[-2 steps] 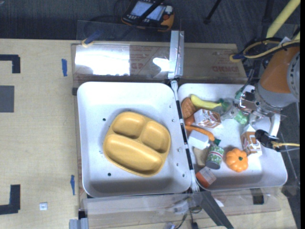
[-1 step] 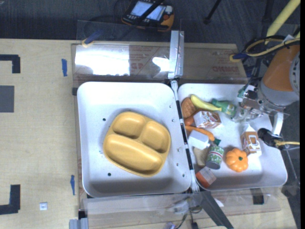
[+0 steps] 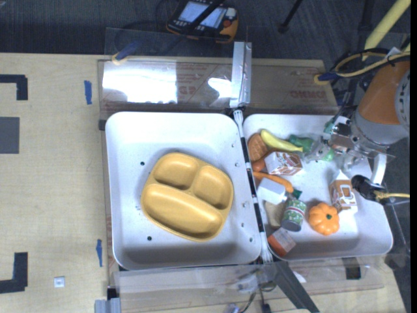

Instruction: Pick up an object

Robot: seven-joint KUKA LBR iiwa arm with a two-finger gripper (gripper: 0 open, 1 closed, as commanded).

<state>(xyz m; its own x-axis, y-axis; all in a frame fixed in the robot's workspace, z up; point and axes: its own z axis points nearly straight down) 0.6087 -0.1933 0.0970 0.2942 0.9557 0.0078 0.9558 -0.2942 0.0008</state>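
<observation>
- The hand (image 3: 357,163) hangs over the far right part of the right bin (image 3: 374,243), below the arm's orange band (image 3: 384,103).
- Whether the hand is apart or together cannot be told; its metal parts blur against the white bin, and nothing can be seen held in it.
- A small brown and white packet (image 3: 343,195) lies just beside the hand, on its near side.
- An orange pumpkin (image 3: 324,218) sits near the packet, towards the bin's front.
- A green-lidded jar (image 3: 294,214) lies just left of the pumpkin.
- A yellow banana (image 3: 279,142) rests at the bin's far left, with a green item (image 3: 302,141) to its right.
- The left bin (image 3: 124,175) carries 1 yellow divided tray (image 3: 187,193) with 3 compartments.
- Both bins sit side by side on the surface (image 3: 52,194).
</observation>
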